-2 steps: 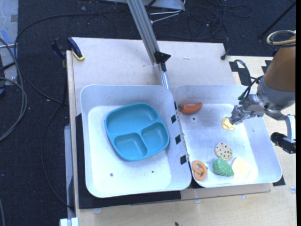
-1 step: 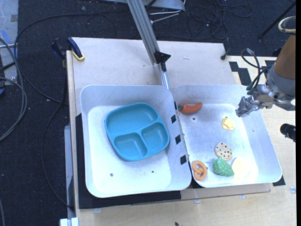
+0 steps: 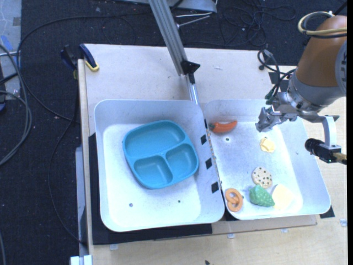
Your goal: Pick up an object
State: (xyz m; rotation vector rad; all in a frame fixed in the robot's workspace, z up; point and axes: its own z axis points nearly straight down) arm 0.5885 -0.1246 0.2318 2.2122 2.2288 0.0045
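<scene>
- Left bin [image 3: 110,203]: holds a blue three-compartment tray [image 3: 160,153], lying flat, with bare floor around it on all sides.
- Right bin [image 3: 309,175], far wall: an orange sausage-shaped toy [image 3: 223,126] lies close beside the divider.
- Right bin, near corner: pretzel [image 3: 234,199], green leafy toy [image 3: 261,196], cookie [image 3: 262,176] and pale yellow wedge [image 3: 282,195] sit crowded together; little room to enter between them.
- Small yellow piece [image 3: 267,145] lies alone mid-bin, open floor around it; judged the likeliest target.
- Gripper [image 3: 266,120] hangs just above and beyond that piece, carrying nothing; whether the grip is released or clenched I cannot tell.
- Step judged: approach, before any grasp. Next move calls for a short shift toward the piece, then descent.
</scene>
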